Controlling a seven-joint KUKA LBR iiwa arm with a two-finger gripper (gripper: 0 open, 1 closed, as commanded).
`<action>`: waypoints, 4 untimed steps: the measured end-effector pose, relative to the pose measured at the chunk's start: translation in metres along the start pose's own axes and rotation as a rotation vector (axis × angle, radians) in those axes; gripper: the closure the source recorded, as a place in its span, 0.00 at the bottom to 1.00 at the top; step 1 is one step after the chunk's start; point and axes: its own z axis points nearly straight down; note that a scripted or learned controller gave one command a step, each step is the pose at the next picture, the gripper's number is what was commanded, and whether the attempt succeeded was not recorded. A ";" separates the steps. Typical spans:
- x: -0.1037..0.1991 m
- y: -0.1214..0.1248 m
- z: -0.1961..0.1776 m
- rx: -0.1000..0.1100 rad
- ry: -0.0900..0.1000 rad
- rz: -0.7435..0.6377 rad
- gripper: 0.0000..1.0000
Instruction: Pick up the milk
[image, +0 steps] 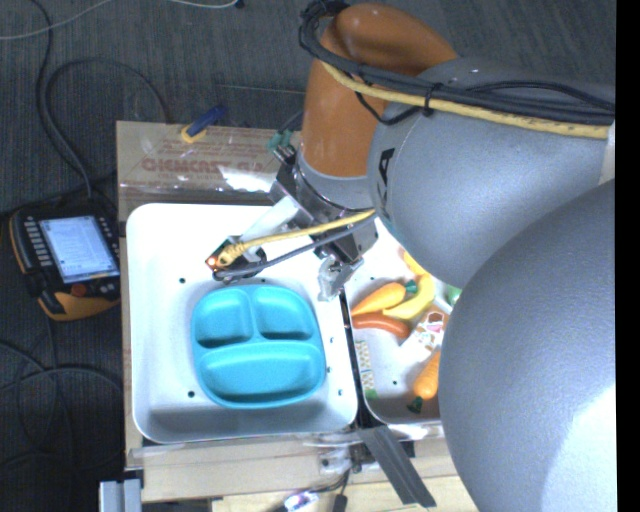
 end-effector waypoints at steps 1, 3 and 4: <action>0.058 -0.006 -0.087 0.000 0.001 -0.003 0.00; -0.068 0.028 0.083 -0.001 -0.004 0.168 0.00; -0.103 0.075 0.085 0.000 -0.002 0.206 0.00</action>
